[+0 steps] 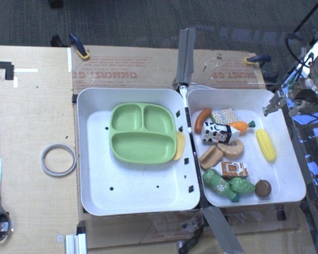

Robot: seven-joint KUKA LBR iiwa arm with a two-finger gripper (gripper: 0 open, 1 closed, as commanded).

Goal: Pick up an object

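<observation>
- Since every toy lies loose in the right bin, I judge the pick not yet begun: corn cob, sausage, cow-print carton, broccoli and brown ball all rest on the floor.
- My claw hangs at that bin's far right rim, above the wall; I cannot tell how it is set, and nothing is visibly in it.
- Corn lies apart with open floor around it; the central cluster is packed, pieces touching.
- Left bin holds a green divided plate.
</observation>
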